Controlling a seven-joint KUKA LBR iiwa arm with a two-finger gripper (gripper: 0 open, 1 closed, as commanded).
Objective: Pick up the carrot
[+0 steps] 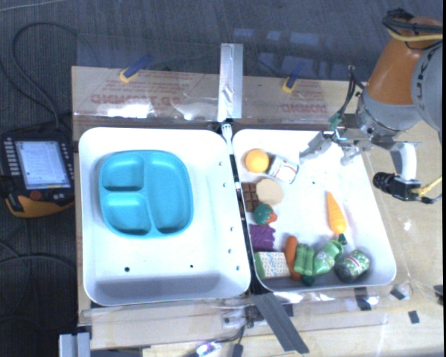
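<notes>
The carrot (335, 212), orange with a small green top towards the near side, lies on the floor of the right bin (379, 222), close to its right wall. My gripper (326, 152) hangs over the far part of that bin, up and slightly left of the carrot and well apart from it. Its fingers look open, one thin finger (309, 151) pointing left, and nothing sits between them.
Toy foods crowd the right bin's left and near sides: an orange ball (256, 160), a white packet (283, 171), a round biscuit (269, 192), a purple piece (262, 236), a short orange piece (291, 248) and green vegetables (328, 256). The left bin holds a blue divided plate (145, 192).
</notes>
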